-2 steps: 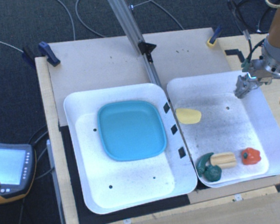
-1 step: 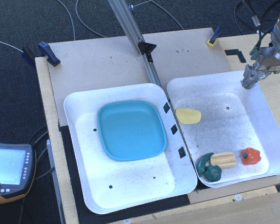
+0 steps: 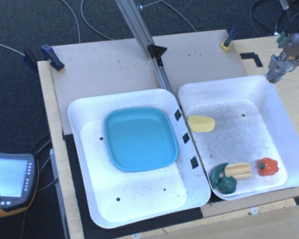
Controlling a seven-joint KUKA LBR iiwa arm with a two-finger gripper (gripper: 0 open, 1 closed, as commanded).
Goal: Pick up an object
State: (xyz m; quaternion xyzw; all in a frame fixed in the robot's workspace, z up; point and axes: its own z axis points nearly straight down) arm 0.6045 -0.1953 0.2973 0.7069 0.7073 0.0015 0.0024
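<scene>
**Claw parked off the top right corner, all the pickable stuff sits in the right bin**

Starting on the far left, a teach pendant (image 3: pixel 6 181) with a lit screen lies on the dark carpet, off the tabletop (image 3: pixel 109 66). Moving in, there's a blue clamp (image 3: pixel 52 57) on the tabletop's back left corner. Then comes the left bin (image 3: pixel 95 206), which has a teal square plate (image 3: pixel 141 138) lying flat in its upper middle part.

A metal rail (image 3: pixel 135 24) runs down at a slant from the top and ends about where the two bins meet.

The right bin (image 3: pixel 282 119) has four things in it. A yellow piece (image 3: pixel 201 123) lies near the bin's left wall, in the upper part, well apart from the rest. Along the front edge there's a row: a dark green veggie-looking toy (image 3: pixel 222 179), a tan block (image 3: pixel 238 171) touching or just beside it, and then a red pepper-like toy (image 3: pixel 267 166) a bit further right, apart from the block.

Another clamp (image 3: pixel 228 39), yellow-tipped, sits at the back right of the board.

Finally the claw (image 3: pixel 275 71) hangs over the right bin's top right corner rim, far from all the toys. Nothing is in it; can't tell from this angle whether it's spread or closed up.
</scene>
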